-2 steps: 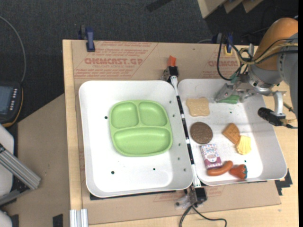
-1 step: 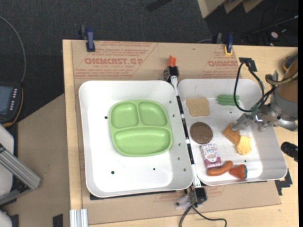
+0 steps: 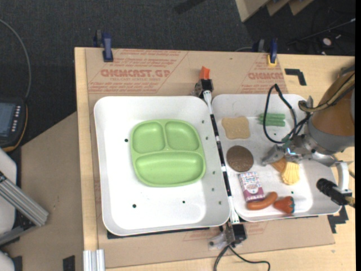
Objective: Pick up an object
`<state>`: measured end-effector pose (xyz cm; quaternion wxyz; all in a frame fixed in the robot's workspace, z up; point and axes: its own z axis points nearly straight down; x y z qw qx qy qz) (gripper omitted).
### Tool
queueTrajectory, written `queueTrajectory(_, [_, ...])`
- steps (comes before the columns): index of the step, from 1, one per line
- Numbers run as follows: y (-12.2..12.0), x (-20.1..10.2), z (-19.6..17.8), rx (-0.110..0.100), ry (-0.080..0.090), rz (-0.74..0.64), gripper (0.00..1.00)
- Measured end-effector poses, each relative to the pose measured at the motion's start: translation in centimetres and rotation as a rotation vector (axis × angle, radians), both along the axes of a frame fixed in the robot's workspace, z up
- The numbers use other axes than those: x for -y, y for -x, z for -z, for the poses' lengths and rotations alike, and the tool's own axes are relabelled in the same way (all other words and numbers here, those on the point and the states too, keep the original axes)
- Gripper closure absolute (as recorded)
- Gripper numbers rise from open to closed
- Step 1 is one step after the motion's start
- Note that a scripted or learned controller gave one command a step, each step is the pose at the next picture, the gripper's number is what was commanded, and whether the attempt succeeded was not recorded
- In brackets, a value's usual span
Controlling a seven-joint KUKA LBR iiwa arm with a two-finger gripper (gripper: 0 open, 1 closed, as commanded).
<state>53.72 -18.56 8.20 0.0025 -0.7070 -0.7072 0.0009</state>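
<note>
The right bin (image 3: 316, 205) holds several toy foods: a tan bread slice (image 3: 237, 127), a brown round patty (image 3: 241, 158), green beans (image 3: 273, 119), a pink carton (image 3: 251, 184), a sausage (image 3: 262, 201) and a red pepper piece (image 3: 285, 205). A yellow ridged piece (image 3: 291, 174) lies beside a small orange piece (image 3: 280, 165). My gripper (image 3: 284, 154) hangs low over the bin's right half, directly above the orange and yellow pieces. The grey arm (image 3: 333, 123) reaches in from the right.
The left bin (image 3: 113, 151) carries a green divided plate (image 3: 167, 152). A black cable (image 3: 279, 103) loops over the right bin's back. A black part (image 3: 333, 191) sticks out by the right bin's right rim. Clamps stand on the bench's far edge.
</note>
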Motion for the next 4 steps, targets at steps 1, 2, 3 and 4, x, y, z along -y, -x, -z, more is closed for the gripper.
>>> queueTrajectory(1, [-0.2, 0.1, -1.4, 0.008, 0.003, 0.001, 1.0])
queueTrajectory(2, [-1.7, 1.2, -11.7, 0.018, 0.008, -0.001, 1.0])
queueTrajectory(3, [-8.7, 1.2, -13.6, 0.014, 0.006, -0.004, 1.0])
queueTrajectory(4, [-8.3, 1.2, -13.4, 0.006, 0.004, -0.001, 0.0])
